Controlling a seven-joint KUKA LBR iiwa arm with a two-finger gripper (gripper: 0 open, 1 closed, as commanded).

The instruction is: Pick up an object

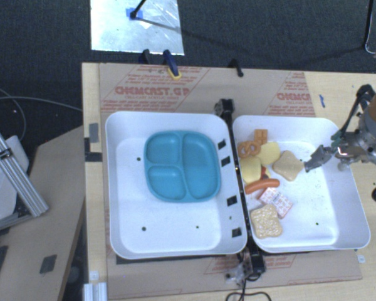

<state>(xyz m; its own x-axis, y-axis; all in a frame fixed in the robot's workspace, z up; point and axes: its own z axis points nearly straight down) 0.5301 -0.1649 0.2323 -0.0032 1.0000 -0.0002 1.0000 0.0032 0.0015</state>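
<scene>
So there are two shallow white bins side by side on the table [144, 86], which has a brown printed cardboard sheet [194, 83] under them. The left bin [122, 187] has a blue divided plate [181, 166] sitting roughly in its middle, with three compartments, nothing in them as far as I can see.

The right bin [344, 221] is where all the toy food is, bunched up along its left side next to the divider between the bins. From the top going down: a small orange pretzel-looking piece [249, 148] with an orange square cracker [261, 135] just beside it, then two pale yellow lumps [269, 153], one touching the other. A tan slice of bread [288, 165] lies just right of those. Below them is an orange-red sausage [262, 184], then a little pink and white wrapped thing [276, 200], and at the bottom a beige waffle-like cracker [266, 221].

The arm comes in from the right edge, and the claw [314, 159] sits over the right bin, pointing left toward the bread slice. Its tip is just beside the bread's right edge, maybe touching, too close to call. Nothing is visibly between the fingers. Whether they're apart or together, I honestly can't tell from this angle.

Beyond the table there's a shiny metal sheet [136, 17] on the dark floor, and an aluminium frame piece [12, 174] at the left.
</scene>
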